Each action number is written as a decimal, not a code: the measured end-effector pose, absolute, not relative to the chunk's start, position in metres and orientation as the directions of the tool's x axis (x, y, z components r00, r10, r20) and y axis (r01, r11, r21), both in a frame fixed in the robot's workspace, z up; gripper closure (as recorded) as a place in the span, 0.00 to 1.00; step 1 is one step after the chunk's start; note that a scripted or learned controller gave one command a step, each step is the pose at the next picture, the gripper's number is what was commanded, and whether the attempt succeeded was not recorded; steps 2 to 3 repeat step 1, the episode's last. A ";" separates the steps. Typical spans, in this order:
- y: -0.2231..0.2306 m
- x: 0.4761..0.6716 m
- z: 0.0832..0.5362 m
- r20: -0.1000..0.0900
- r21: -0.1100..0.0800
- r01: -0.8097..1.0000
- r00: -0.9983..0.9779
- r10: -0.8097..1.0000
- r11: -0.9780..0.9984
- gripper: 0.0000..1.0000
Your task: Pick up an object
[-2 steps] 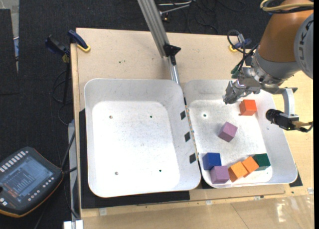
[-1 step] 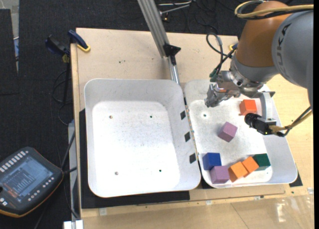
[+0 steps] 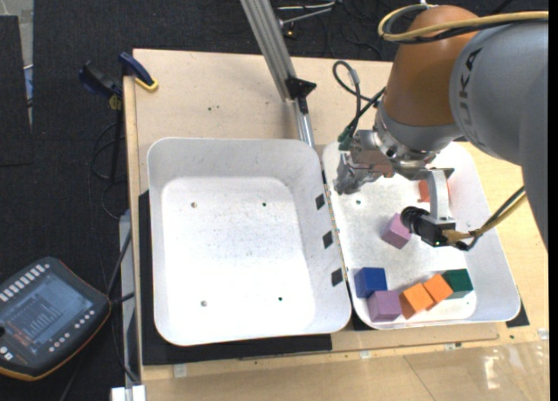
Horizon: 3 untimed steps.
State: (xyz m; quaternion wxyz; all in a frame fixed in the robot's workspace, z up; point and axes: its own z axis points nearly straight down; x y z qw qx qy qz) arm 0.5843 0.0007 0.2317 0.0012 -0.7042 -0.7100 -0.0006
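Approach step: claw (image 3: pixel 347 180) sits by the right bin's (image 3: pixel 493 268) left wall, nothing visibly held; can't tell whether it's apart or together.
Next: shift over lilac cube (image 3: pixel 397 232), descend, grip.

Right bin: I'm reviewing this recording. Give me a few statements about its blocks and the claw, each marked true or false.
1. The blue block lies in the right bin. True.
2. The orange block sits between the near purple block and the green block. True.
3. The claw is closed around the blue block. False: the claw is over the bin's far left part, well apart from the blue block.
4. The lone purple block is stacked on the blue block. False: it lies by itself on the bin floor, farther back.
5. The green block lies in the left bin. False: it is in the right bin.
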 end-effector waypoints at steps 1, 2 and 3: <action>0.051 0.582 0.224 0.001 -0.002 1.000 -0.007 1.000 0.007 1.00; 0.051 0.582 0.224 0.001 -0.002 1.000 -0.007 1.000 0.007 1.00; 0.051 0.582 0.224 0.001 -0.002 1.000 -0.007 1.000 0.007 1.00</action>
